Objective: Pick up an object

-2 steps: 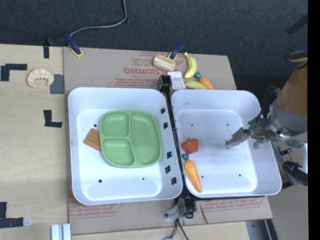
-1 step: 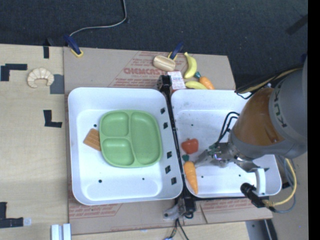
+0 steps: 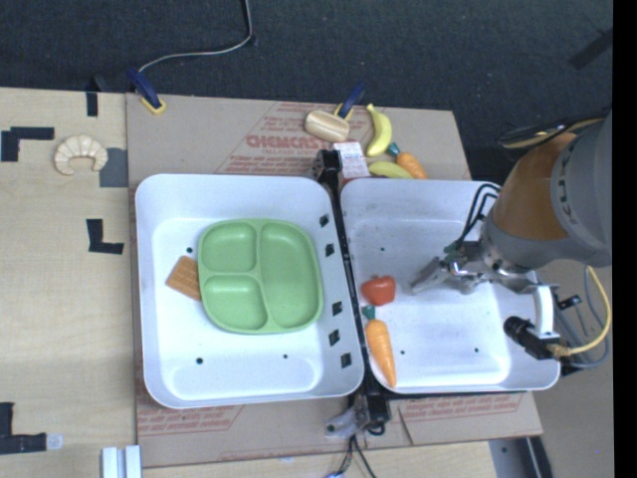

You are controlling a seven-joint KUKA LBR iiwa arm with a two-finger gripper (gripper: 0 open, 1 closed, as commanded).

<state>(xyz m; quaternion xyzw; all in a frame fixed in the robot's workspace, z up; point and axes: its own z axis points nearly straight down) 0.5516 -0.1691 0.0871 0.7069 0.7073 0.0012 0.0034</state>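
2 white bins stand side by side in the middle of the frame. The left bin (image 3: 159,297) holds a green plate (image 3: 261,275) with 3 compartments, and a flat brown piece (image 3: 183,278) lies partly under the plate's left edge, so I see only a part of it. The right bin (image 3: 438,357) holds a red tomato (image 3: 378,290) close to its left wall and an orange carrot (image 3: 381,351) just below the tomato, lying along the same wall.

The gripper (image 3: 430,275) is inside the right bin, to the right of the tomato and apart from it. Its metal fingers point toward the left of the frame. They hold nothing, but how far they are open I cannot tell, because they are small and shiny here.

Above the bins, on the cardboard (image 3: 199,137), lie 2 bananas (image 3: 379,131), a bread roll (image 3: 325,123), a small box (image 3: 349,157) and another orange thing (image 3: 410,165) that the bin's rim partly hides. A croissant (image 3: 81,154) lies in the upper left of the frame. The arm (image 3: 557,207) is cut off at the right side.
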